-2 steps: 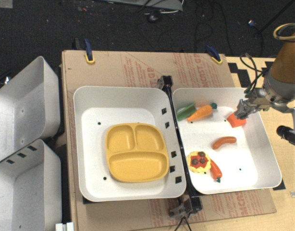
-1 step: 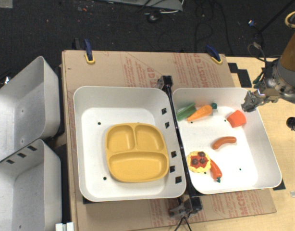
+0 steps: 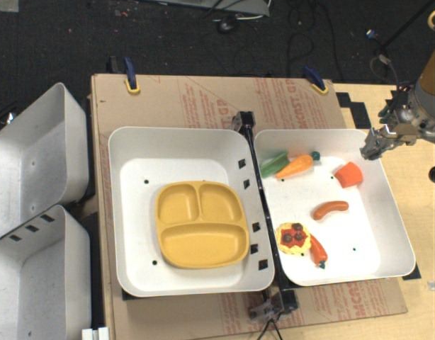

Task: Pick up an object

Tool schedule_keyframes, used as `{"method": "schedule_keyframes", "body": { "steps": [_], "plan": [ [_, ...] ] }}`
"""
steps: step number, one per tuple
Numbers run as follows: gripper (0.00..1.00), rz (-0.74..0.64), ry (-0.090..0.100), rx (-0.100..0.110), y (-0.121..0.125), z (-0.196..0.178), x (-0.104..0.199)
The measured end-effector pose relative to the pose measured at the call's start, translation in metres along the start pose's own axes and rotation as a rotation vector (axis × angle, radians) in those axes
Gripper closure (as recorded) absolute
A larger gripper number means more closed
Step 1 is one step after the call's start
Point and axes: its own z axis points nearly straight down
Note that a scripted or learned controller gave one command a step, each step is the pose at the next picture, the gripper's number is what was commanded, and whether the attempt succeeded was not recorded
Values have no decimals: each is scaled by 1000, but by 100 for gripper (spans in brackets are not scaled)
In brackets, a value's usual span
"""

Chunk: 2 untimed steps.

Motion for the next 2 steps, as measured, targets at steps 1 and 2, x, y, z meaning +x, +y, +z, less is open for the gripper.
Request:
{"method": "schedule_keyframes", "body": {
  "steps": [1,2],
  "plan": [
    [100,-4,4,6,-21,-5,47],
    [100,-5,5,7,-28,-7,105]
  ]
}}
